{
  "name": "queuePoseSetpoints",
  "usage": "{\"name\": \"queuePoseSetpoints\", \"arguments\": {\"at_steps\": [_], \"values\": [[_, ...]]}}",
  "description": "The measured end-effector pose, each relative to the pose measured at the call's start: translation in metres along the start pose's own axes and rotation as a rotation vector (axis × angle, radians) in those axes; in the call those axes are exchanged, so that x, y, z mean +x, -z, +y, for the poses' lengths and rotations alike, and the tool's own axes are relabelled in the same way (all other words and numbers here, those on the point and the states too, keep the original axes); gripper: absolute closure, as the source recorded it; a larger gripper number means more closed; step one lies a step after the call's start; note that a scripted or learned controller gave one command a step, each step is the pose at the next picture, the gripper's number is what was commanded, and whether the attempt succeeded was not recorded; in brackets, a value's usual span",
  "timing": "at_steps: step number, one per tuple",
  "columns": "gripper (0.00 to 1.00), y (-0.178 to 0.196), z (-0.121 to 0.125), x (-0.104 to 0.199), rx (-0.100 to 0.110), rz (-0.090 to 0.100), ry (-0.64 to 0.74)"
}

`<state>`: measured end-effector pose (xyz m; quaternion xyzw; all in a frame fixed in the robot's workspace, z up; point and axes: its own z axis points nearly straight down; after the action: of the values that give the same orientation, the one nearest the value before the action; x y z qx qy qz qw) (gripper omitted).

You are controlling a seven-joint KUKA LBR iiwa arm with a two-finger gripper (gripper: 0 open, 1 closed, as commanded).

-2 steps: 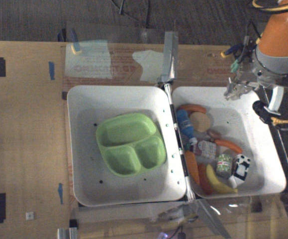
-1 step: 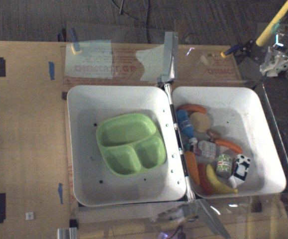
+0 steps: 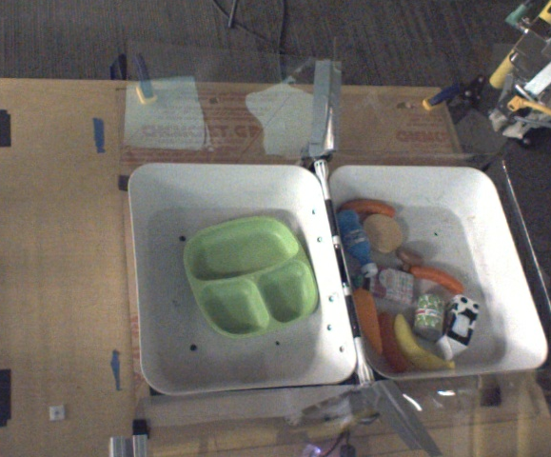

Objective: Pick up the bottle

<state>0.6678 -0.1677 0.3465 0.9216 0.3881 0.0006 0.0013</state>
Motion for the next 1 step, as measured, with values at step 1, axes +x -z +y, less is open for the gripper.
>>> {"name": "queuePoseSetpoints", "arguments": {"at_steps": [1], "values": [[1.00, 0.0107, -0.0013, 0.0033, -0.003, 0.000, 0.006]]}}
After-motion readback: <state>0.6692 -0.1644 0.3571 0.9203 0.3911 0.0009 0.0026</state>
